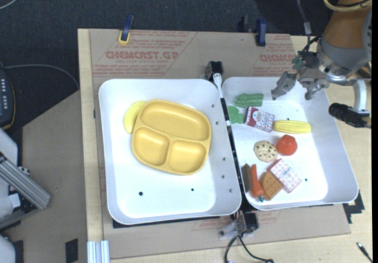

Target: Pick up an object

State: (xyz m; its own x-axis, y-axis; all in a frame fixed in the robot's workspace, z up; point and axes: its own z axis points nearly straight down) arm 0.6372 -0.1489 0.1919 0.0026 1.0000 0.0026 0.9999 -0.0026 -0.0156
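I see my gripper (pixel 298 86) spread wide with nothing in it above the right bin (pixel 339 155), so no toy, corn (pixel 292 127) included, is picked yet.

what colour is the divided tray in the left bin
Yellow. The divided tray shows best in the camera view, lying in the left bin.

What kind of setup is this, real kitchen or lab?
Most likely a robotics lab bench. Two white bins sit on a clamped board, one holding a yellow divided plate, the other toy food like a corn cob and cookie. The gripper hovers over that bin.
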